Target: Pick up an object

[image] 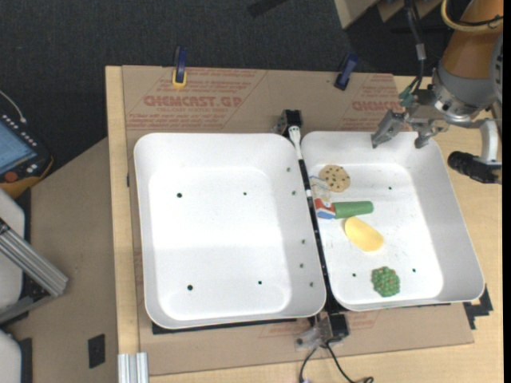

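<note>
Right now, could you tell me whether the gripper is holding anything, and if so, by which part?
Nothing is held. The gripper hangs open over the right bin's far edge, with nothing between its fingers. The cookie lies in the bin below.

Single fixed camera above bench (239, 86), angled down, both bins (160, 166) in frame.

White bins (215, 294); tan speckled cookie (334, 177); yellow lemon (363, 234); green broccoli (386, 282).
</note>
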Robot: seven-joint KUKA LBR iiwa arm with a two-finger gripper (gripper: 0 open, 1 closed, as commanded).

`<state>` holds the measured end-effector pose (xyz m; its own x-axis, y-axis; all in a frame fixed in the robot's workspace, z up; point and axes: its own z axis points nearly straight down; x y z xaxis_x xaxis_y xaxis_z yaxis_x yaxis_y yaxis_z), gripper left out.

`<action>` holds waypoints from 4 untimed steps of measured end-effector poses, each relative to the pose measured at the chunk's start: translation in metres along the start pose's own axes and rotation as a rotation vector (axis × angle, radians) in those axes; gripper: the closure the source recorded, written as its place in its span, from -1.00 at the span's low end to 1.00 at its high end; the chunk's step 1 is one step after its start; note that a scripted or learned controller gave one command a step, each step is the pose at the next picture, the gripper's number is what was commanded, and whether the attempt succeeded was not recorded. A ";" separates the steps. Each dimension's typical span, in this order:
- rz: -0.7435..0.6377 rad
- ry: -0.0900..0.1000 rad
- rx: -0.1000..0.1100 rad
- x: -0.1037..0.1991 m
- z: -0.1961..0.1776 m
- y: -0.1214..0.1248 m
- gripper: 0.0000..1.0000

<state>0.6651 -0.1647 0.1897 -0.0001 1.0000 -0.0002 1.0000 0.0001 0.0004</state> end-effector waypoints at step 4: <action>-0.001 -0.004 -0.006 -0.026 -0.252 -0.142 1.00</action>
<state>0.5226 -0.1906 0.4416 -0.0013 1.0000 -0.0045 1.0000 0.0013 0.0064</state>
